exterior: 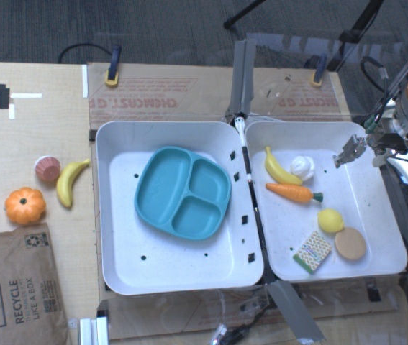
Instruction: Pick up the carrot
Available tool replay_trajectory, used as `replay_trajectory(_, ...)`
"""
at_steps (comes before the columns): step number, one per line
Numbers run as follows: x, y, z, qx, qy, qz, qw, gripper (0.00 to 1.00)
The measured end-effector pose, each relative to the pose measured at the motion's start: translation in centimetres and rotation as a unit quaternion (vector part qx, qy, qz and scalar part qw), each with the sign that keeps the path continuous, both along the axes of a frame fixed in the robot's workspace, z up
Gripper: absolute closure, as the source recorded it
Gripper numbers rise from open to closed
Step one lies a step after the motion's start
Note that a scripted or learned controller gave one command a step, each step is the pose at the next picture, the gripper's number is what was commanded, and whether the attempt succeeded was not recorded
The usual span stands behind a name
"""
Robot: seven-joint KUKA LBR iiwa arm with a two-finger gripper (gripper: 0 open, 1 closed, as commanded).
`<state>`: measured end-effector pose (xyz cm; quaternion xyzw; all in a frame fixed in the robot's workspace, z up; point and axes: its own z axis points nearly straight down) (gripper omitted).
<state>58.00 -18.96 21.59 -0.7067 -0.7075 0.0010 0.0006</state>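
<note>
An orange carrot (291,192) with a green stem end lies flat, right of the frame's centre, its green tip pointing right and slightly down.

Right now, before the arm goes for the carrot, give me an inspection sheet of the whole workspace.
Surface: two shallow white bins, left bin and right bin, on a cardboard-covered bench.
Job's things: orange carrot with green stem, lying flat in the right bin, beside the yellow banana.
Clutter: white ball, yellow lemon, tan round biscuit, green patterned packet; teal divided plate in the left bin.
Grippers: two-finger gripper over the right bin's upper right, apart from the carrot.
Cables: black cable behind the bench.
Surroundings: small orange pumpkin, second banana, pink cupcake, cardboard box.
</note>
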Motion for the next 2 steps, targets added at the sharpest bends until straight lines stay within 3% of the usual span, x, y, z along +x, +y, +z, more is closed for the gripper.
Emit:
replay_trajectory(1,-3.7,4.8,-7.1,0.0006,0.0,0.126,0.9921,0.0)
replay_trajectory(2,2.5,6.8,-12.4,0.0002,-0.001,0.268,0.9633,0.0)
